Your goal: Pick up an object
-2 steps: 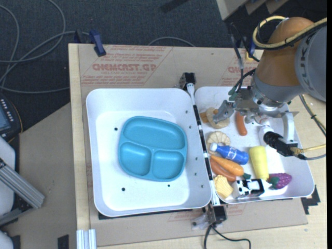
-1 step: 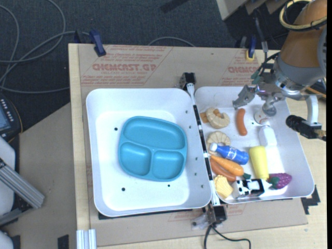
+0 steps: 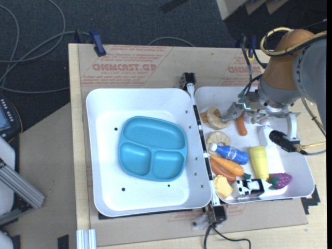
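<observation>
Nearest the camera, along the front edge of the right bin [image 3: 306,183], toys crowd together: a black-and-white cow figure [image 3: 248,187], a purple bunch of grapes [image 3: 280,180], a pale shell-shaped piece [image 3: 223,187] and an orange carrot [image 3: 226,165]. Just behind them lie a blue-and-white bottle [image 3: 231,152] and a yellow block [image 3: 258,161], the block's long axis running front to back. The left bin [image 3: 98,113] holds a blue divided plate [image 3: 152,148] lying flat near its middle. Both bins sit on the tabletop [image 3: 129,66], which is covered with printed brown sheeting.

Farther back in the right bin a small red-orange sausage [image 3: 241,124] lies beside a tan pastry-like piece [image 3: 217,117] and another pale shell [image 3: 218,138]. The gripper [image 3: 252,111] hangs low at the back of this bin, under the grey arm with its orange band; whether its fingers stand apart or together cannot be told from this slant, and nothing is seen between them.

The sausage looks the likeliest target. It lies just beside the gripper, on its camera-left and slightly toward the front, with its long axis running roughly front to back, tilted a little. A grasp would probably need a short shift that way, closing across the narrow width. The pastry touching close by could get nudged.
</observation>
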Controlling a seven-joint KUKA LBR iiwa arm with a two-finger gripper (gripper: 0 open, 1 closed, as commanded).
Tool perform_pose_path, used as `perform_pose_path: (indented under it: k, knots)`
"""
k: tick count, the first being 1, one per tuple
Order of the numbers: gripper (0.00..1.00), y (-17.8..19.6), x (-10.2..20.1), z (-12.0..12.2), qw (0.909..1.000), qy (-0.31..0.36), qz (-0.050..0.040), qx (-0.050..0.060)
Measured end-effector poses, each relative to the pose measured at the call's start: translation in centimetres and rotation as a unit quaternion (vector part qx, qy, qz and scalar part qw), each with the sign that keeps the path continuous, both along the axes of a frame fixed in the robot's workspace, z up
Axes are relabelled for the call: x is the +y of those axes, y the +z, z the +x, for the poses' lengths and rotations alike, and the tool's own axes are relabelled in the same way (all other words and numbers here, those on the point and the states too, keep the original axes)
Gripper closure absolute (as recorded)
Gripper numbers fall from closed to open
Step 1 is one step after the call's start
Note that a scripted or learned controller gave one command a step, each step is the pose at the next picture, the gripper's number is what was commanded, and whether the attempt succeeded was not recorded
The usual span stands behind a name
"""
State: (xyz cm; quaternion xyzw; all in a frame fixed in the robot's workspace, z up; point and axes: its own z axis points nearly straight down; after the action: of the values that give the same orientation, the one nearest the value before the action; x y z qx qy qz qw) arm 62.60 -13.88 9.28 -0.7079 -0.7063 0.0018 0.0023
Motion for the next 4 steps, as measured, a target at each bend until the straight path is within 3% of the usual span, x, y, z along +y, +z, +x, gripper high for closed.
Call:
perform_pose_path:
  k: [1,2,3,4]
  knots:
    - [1.00,1.7,0.1,0.2,1.0000,0.001,-0.0012,-0.005]
    - [1.00,9.6,12.5,-7.0,1.0000,0.007,0.0030,-0.003]
    - [1.00,10.4,5.8,3.0,1.0000,0.001,-0.0026,-0.008]
    - [0.00,10.3,6.1,2.5,1.0000,0.001,-0.0009,-0.004]
